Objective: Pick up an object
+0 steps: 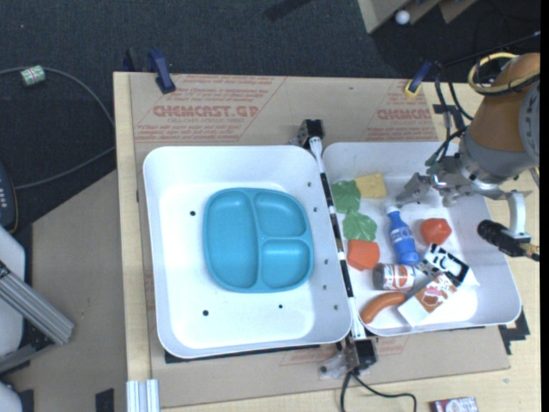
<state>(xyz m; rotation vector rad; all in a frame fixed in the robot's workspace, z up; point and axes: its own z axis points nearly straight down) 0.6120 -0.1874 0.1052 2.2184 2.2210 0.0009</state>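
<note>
You see a light blue divided plate (257, 237) in the white left bin (171, 187); in the right bin (497, 303), green pieces (346, 196), a blue bottle (401, 237), an orange sausage (382, 305).

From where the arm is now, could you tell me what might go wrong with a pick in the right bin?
The right bin is crowded: the blue bottle, the red block and the small can lie close together, so the gripper could catch two items or push one aside. The orange sausage and flat green pieces sit by the bin's walls, where a slim grasp may slip.
</note>
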